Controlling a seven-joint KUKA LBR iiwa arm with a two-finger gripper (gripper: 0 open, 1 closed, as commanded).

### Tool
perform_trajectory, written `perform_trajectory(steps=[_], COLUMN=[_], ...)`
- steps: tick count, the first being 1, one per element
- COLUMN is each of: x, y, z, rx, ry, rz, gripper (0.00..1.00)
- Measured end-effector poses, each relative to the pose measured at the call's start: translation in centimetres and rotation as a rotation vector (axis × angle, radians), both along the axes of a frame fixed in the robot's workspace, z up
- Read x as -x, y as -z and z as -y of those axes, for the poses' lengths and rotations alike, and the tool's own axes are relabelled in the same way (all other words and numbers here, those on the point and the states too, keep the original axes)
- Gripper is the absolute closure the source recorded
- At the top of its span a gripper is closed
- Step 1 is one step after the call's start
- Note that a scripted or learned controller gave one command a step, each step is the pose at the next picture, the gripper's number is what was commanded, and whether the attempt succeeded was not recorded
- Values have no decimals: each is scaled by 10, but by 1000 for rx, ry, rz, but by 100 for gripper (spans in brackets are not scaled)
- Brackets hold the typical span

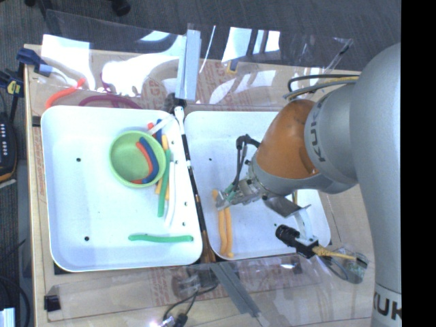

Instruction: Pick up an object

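Gripper [230, 195] sits low in the right bin [204, 135], near its left wall, w/ the arm [320, 148] coming in from the right and covering most of the bin's right half. Grip state: can't tell from this angle, wrist hardware blocks it.

Likely target: orange stick [225, 234], a long thin piece lying along the right bin's left side. Long axis runs roughly top-to-bottom in the camera view, nearly parallel to the bin wall. Its upper end is right at or under the gripper; the rest extends away toward the bin's near edge. Can't say if it's touching the tool or just beside it.

So the relation that matters: stick lies below the gripper in view, gripper over the end, not the middle. My guess is an end grasp tips or slips; closing across the short axis nearer mid-length looks safer.

Left bin [68, 182] has a green bowl [129, 159] w/ colored pieces plus a green strip [160, 238], well apart from the gripper.
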State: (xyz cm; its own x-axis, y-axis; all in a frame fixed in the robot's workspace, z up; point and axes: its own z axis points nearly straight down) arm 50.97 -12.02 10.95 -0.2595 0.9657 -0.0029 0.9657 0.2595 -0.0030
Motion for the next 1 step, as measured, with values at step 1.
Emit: perform_trajectory(steps=[1], x=[-70], y=[-115], z=[-27], rx=[-4], ry=[185], rz=[1], gripper=[100])
